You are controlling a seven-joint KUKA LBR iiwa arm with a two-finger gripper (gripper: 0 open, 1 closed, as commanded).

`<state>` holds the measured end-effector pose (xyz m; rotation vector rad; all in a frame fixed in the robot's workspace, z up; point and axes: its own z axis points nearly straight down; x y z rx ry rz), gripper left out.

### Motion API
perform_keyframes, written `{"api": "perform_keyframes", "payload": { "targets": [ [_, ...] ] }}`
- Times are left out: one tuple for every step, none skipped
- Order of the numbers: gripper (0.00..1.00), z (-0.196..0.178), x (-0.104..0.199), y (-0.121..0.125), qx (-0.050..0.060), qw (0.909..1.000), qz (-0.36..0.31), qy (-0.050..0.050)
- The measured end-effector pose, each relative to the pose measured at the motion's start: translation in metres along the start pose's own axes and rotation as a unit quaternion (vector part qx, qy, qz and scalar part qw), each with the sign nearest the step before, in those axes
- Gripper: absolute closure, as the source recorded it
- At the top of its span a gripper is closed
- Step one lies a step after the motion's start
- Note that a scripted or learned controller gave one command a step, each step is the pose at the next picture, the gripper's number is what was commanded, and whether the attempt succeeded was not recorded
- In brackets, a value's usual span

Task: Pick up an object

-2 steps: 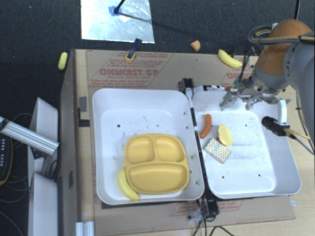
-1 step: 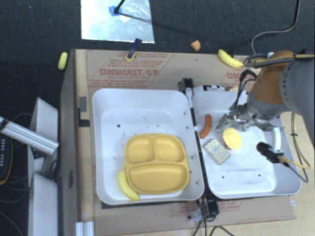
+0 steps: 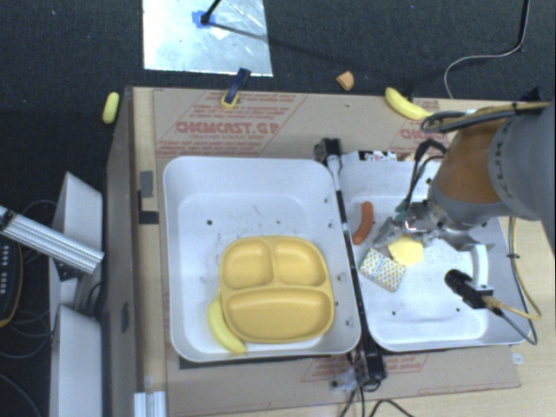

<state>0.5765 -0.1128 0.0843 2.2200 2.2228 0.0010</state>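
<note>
Yellow and round, a lemon-like object [image 3: 406,251] lies in the right bin [image 3: 434,333], touching a patterned packet [image 3: 382,268] and near a red sausage [image 3: 363,221]. The gripper [image 3: 407,226] hangs just above it; whether it pinches anything cannot be told.

Dark speckled carpet floor [image 3: 69,42] seen around the desk [image 3: 261,120], a shiny metal sheet [image 3: 207,23] laid on it at top, cardboard covering the desk, a white cable [image 3: 486,55] trailed at upper right
</note>
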Motion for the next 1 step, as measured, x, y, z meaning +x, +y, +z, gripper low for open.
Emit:
{"api": "perform_keyframes", "payload": {
  "targets": [
    [1.0, -0.0107, -0.0003, 0.0008, -0.001, 1.0, 0.0, 0.0]
  ]
}}
